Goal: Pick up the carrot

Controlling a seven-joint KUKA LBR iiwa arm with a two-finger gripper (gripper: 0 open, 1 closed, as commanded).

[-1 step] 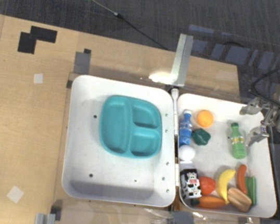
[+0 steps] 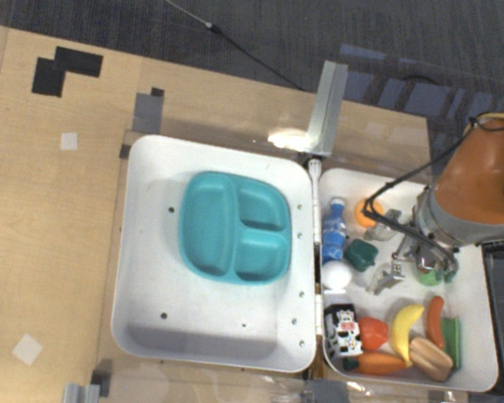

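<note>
Well, take the banana (image 2: 406, 326) in the right bin (image 2: 481, 374) as your marker and read across. Far to its left, in the left bin (image 2: 134, 319), sits the teal divided plate (image 2: 236, 226). Just left of the banana is a red tomato-like piece (image 2: 373, 333). The carrot (image 2: 383, 365), as I judge it, is the orange piece just below the banana's lower end. It lies against the bin's near wall with its long axis running along that wall.

The jaws (image 2: 399, 271) hang above the banana, apart from it, among small metal parts over the bin floor. You cannot tell how far open they are, and nothing shows in them. So the carrot lies down-frame from them, past the banana, and the move turns on that drop.

Right of the banana lies a reddish stick (image 2: 435, 320) that could also pass for a carrot. The carrot's right end is crowded by a bread-like roll (image 2: 429, 359).
</note>
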